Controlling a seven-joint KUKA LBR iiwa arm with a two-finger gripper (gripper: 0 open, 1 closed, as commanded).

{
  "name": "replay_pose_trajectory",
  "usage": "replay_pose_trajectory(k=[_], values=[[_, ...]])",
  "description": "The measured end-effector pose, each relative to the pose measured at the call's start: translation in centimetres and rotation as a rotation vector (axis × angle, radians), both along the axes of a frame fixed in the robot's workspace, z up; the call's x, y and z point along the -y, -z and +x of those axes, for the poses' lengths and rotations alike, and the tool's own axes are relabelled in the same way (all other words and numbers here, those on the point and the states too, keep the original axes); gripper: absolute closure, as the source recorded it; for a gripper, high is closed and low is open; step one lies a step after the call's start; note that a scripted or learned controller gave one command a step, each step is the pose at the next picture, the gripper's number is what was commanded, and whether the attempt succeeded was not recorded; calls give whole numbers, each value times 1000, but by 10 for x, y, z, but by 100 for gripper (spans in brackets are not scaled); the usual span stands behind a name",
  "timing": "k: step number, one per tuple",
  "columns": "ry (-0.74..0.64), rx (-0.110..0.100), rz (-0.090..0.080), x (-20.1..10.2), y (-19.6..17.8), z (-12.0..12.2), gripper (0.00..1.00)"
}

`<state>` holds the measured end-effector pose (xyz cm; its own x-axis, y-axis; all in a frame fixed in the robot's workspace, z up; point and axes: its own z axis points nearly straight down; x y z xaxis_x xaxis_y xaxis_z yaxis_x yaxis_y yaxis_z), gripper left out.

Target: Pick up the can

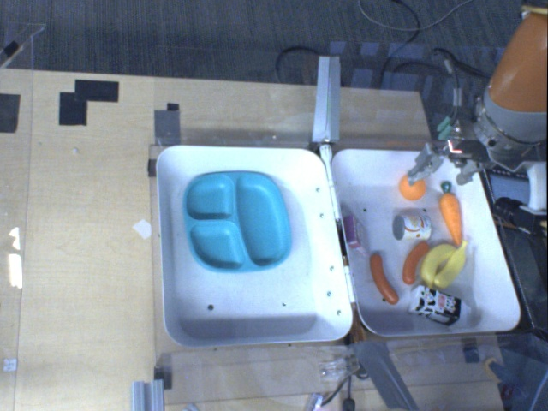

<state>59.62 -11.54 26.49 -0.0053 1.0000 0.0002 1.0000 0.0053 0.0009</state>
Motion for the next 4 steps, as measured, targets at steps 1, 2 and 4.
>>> replay_pose_trajectory(k=[1, 2, 4], values=[[72, 12, -2, 19, 176, 2, 0], [70, 18, 1, 18, 163, 4, 100], [203, 7, 0, -29, 177, 75, 100]])
